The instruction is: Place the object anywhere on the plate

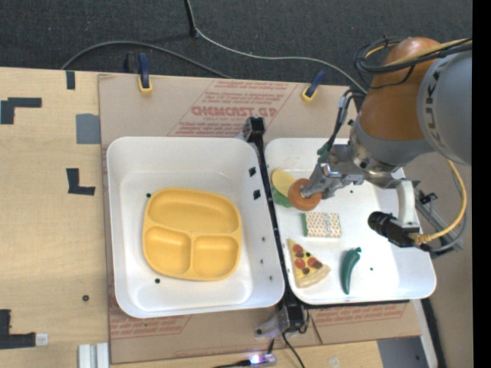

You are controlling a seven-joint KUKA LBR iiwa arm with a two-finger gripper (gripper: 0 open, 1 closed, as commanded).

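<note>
1. In the left white plastic bin (123, 228): a yellow plastic plate (192, 232) with three sections, lying flat in the middle; nothing on top of it.
2. In the right white plastic bin (406, 278): the grey metal two-finger gripper (316, 186) reaching down at the far left corner, right over a round orange-brown toy donut (304, 195); touching it or just above it, hard to tell which.
3. Gripper state: cannot tell, open or closed, from up here.
4. Just beside the donut, toward the bin wall: a small yellow and green toy food piece (281, 185), half hidden.
5. Nearer the front: a small square card with coloured dots (322, 225); a toy pizza slice with red spots (306, 263); a dark green toy pepper (350, 267), apart from the pizza.
6. Well apart from the plate: all the toys, still in the other bin.
</note>
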